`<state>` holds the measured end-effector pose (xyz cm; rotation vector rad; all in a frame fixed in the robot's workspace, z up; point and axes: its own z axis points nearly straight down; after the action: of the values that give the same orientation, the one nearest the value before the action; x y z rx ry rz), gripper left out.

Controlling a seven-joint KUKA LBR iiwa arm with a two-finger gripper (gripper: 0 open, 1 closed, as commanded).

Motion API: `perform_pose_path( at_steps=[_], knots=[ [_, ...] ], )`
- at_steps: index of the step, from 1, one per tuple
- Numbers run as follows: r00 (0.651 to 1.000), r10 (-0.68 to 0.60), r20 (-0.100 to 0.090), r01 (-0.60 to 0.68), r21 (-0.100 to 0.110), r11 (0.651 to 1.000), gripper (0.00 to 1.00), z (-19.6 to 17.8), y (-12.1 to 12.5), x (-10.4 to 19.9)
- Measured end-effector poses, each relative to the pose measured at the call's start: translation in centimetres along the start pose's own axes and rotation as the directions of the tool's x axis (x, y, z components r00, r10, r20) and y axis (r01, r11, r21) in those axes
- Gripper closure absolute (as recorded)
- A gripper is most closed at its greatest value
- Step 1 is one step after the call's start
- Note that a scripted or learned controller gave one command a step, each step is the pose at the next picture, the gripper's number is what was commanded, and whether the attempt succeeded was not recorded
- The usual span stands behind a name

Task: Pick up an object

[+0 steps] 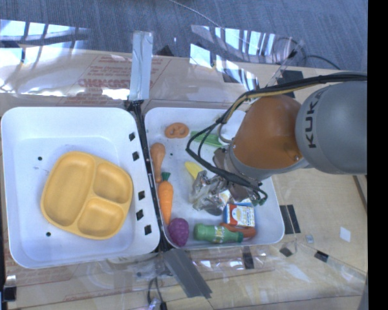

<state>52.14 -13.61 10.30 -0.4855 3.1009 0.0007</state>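
1. Metallic grey, the gripper (pixel 207 194) sits low in the right bin (pixel 156 118), down among the toys; whether its fingers are spread or pressed together, I cannot tell from this angle.
2. Right beside it, a small carton (pixel 240 215) lies just to its right, and a green bottle (pixel 216 234) lies flat along the bin's near wall just below.
3. A purple, grape-like piece (pixel 178 231) rests at the bottle's left end, near the bin's corner.
4. To the gripper's left, a carrot (pixel 165 199) lies lengthwise along the dividing wall, with a paler orange piece (pixel 157 155) just above it.
5. A yellow piece (pixel 193 170) pokes out just above the gripper, partly under the arm (pixel 330 128).
6. Farther up, a brown pretzel-shaped piece (pixel 176 130) sits by the far wall, well apart from the gripper.
7. The orange band (pixel 268 134) and black cables (pixel 200 148) hang over the bin's right half, covering what lies beneath.
8. Over in the left bin (pixel 26 128), a yellow divided tray (pixel 86 194) lies alone.
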Motion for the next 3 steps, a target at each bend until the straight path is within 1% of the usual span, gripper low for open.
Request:
perform_pose_path(
  at_steps=[1,2,3],
  knots=[
    [1.0,0.0,-0.001,0.0,0.0,1.0,0.0,0.0,0.0,0.0],
    [1.0,-0.005,0.003,0.005,0.001,1.0,1.0,-1.0,0.1,-0.2],
    [1.0,-0.005,0.003,0.005,0.001,1.0,0.0,-1.0,0.1,-0.2]
  ],
)
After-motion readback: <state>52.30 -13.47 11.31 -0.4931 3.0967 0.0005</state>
